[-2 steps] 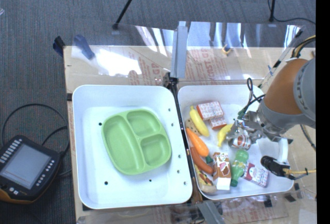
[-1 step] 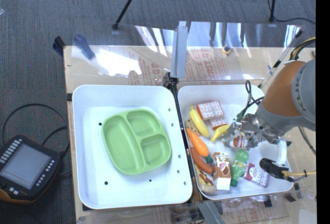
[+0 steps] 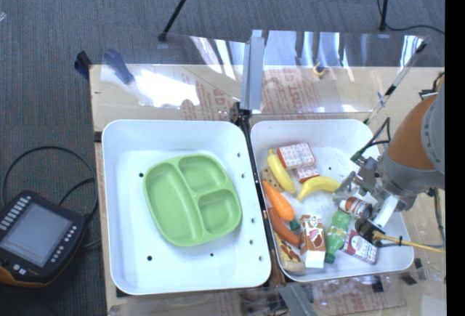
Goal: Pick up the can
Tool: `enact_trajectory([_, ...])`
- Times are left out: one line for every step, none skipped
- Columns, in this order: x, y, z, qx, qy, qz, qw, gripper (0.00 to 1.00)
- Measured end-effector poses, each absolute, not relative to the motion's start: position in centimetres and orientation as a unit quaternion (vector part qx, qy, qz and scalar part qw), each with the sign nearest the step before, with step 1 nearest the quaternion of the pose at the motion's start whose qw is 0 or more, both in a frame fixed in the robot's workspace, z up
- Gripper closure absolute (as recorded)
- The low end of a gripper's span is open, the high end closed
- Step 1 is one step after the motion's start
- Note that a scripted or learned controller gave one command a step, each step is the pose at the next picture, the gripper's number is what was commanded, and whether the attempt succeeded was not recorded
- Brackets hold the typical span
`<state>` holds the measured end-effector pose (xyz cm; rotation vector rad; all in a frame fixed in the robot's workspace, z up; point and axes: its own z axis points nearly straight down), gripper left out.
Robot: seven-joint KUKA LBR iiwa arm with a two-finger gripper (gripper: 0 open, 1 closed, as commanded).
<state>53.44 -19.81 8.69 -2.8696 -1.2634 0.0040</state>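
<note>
Camera view, tool (image 3: 361,200) at can (image 3: 353,206) in right bin (image 3: 328,127), grip state unclear

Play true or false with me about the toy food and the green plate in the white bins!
1. The green plate lies in the left bin. True.
2. Two bananas lie in the right bin. True.
3. The carrot sits on the green plate. False: it lies in the right bin, near its left wall.
4. The gripper is over the left bin. False: it is at the right bin, right by the can.
5. The green bottle is beside the juice carton. True.
6. The can lies in the left bin. False: it is in the right bin.
</note>
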Motion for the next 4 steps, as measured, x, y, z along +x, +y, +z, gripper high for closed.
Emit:
enact_trajectory([51.5, -20.5, 8.6, -0.957, -0.291, 0.0022, 0.005, 0.0])
enact_trajectory([59.5, -11.6, 10.9, -0.965, -0.261, 0.0006, 0.002, 0.0])
enact_trajectory([63.1, -8.4, 9.4, -0.984, -0.179, -0.0037, -0.001, 0.0])
enact_trajectory([62.3, 3.2, 18.6, -0.993, -0.119, 0.002, 0.001, 0.0])
